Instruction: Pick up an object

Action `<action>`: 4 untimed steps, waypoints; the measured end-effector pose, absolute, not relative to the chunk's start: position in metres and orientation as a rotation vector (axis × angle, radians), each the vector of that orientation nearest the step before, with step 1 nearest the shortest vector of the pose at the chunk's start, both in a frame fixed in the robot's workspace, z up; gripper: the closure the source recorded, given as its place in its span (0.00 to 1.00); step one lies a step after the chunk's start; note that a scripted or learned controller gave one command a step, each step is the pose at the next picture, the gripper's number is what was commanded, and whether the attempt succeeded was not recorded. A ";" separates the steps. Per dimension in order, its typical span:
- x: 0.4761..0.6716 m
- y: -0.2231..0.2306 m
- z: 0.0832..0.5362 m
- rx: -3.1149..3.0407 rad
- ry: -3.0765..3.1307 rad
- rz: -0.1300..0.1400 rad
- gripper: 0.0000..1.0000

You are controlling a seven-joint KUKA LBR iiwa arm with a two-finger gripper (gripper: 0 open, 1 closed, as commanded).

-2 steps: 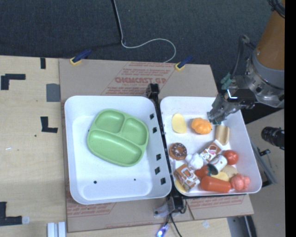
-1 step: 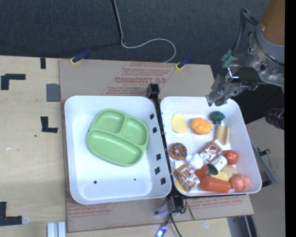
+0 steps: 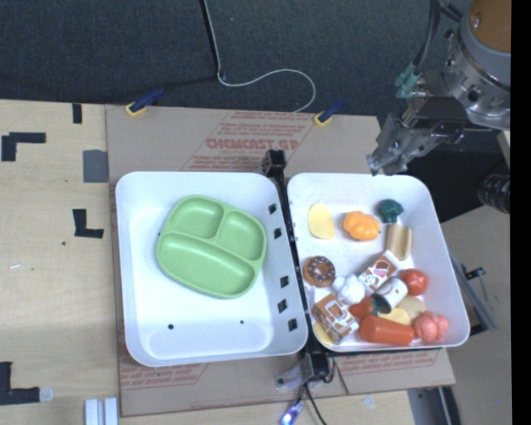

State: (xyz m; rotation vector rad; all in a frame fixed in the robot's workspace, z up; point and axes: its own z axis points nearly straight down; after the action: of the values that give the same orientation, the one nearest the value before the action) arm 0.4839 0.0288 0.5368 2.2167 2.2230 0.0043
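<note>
Camera view, from above at a slant. Two shallow white bins sit side by side on a cardboard sheet (image 3: 249, 137) w/ red print, held by yellow/blue clamps at its far edge.

Left bin (image 3: 137, 249): holds a green divided plate (image 3: 212, 245), three compartments, lying flat toward the bin's far half. Nothing on the plate.

Right bin (image 3: 440, 241): toy food, loosely heaped. Far row, L to R: pale yellow lemon-like piece (image 3: 321, 221), orange fruit (image 3: 361, 225) just beside it, dark green broccoli piece (image 3: 390, 209) near the far right corner. Below the broccoli, a tan bread-like stick (image 3: 398, 241). Mid bin: chocolate doughnut (image 3: 319, 271) near the left wall. Near half is crowded, pieces touching: a red tomato (image 3: 413, 281), a waffle-like square (image 3: 332, 314), a red sausage (image 3: 386, 331) lying crosswise, a pink piece (image 3: 431, 326) at the near right corner; several small white/red items between these, too jumbled to name.

Arm: enters from upper right, grey, orange band (image 3: 489, 25) at the frame's top. Gripper (image 3: 388, 159) hangs over the far rim of the right bin, above and apart from the toys, closest to the broccoli. Nothing seen between its tips. Fingers: dark and blurred vs. the background, so open or closed – can't tell.

A white cable (image 3: 265, 79) loops over the dark backdrop behind the bench.
</note>
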 end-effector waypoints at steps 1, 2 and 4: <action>0.482 0.103 0.407 2.219 2.237 -0.021 1.00; 0.482 0.149 0.356 2.219 2.231 -0.011 1.00; 0.485 0.091 0.505 2.214 2.216 0.022 1.00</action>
State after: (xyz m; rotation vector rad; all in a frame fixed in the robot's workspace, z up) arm 0.4847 0.0909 0.5049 2.2135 2.2156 0.0222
